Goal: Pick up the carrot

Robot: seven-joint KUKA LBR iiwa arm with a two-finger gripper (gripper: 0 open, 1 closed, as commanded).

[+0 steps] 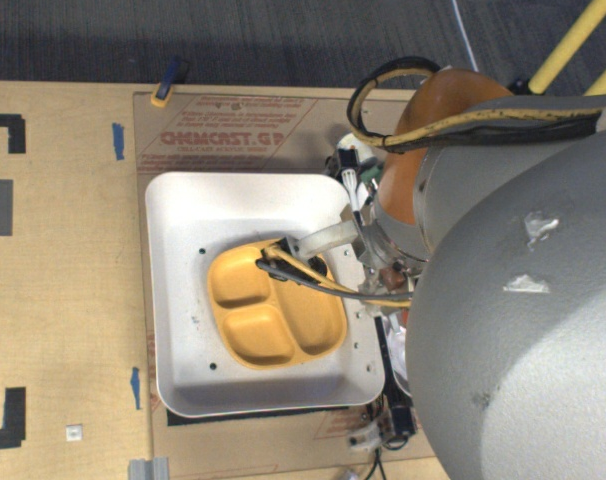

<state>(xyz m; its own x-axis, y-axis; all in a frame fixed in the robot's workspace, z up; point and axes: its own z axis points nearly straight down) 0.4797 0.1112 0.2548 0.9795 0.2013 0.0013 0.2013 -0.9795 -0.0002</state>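
A yellow plate (pixel 268 313) with three compartments lies tilted in the white bin (pixel 183 228), towards its right side. My gripper (pixel 371 266) hangs low over the bin's right rim, just past the plate's upper right edge. The grey arm and its orange band cover it from above. The plate's compartments that I can see hold nothing.
The arm's big grey body (pixel 523 308) covers the whole right side of the bench. A brown cardboard sheet (pixel 223 133) lies under the bin. Blue tape marks (pixel 118 140) and a small blue and yellow clamp (pixel 168 80) sit on the bench.
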